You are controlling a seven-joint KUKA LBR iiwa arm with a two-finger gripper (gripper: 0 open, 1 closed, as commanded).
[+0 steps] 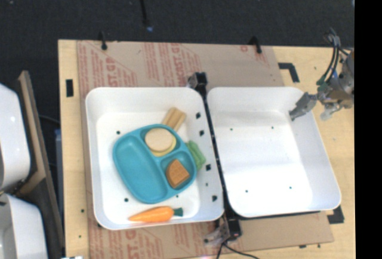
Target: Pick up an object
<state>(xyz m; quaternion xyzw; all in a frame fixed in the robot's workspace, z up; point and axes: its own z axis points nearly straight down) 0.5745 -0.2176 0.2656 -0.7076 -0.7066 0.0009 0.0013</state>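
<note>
While the tool (315,107) hangs over the far right corner of the right bin (271,192), close to the counter's (71,150) right edge, whether it is spread or pressed together cannot be told, and nothing shows in its grip. Only a little of the arm's wrist (340,82) enters from the right, with cables trailing above it. Every candidate object lies in the left bin (98,126), well apart from the tool and across the divide where the two bins meet. There a blue divided tray (134,171) sits near the middle, holding a round pale biscuit-like piece (160,140) in one compartment and a brown toast-like square (178,173) in another. A tan wooden block (173,117) lies just beyond the tray's far edge, a green piece (197,155) pokes out along its right side, and an orange carrot (152,214) rests along the bin's near wall. Judged from this, the pick has not begun: no object is lifted or touched, and what remains is travel across to the left bin, descent onto one item, closure and lift.
</note>
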